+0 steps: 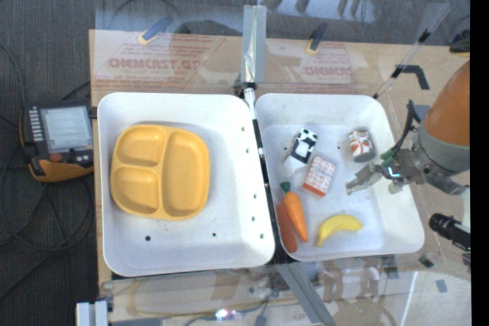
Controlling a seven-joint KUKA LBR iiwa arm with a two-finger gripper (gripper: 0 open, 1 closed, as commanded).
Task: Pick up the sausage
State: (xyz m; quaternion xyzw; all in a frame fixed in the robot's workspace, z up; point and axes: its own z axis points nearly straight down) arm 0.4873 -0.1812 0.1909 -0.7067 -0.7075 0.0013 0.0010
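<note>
Bench bears two white bins: left bin (122, 256) has a yellow divided plate (160, 170). Right bin (397, 237): sausage (285, 227) at near-left wall, touching carrot (296, 214); banana (338, 227) nearby. Gripper (365, 178) over right side, holding nothing; finger spacing unclear.

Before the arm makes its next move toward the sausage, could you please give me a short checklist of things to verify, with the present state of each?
1. Sausage located: ok, it lies at the right bin's left wall, touching the carrot.
2. Gripper above the sausage: not ok, it is over the bin's right part, near the small can.
3. Gripper holds nothing: ok, nothing is between its fingers.
4. Room to grasp: not ok, wall and carrot crowd the sausage.
5. Path leftward: cannot tell; the banana and the orange carton lie between.
</note>
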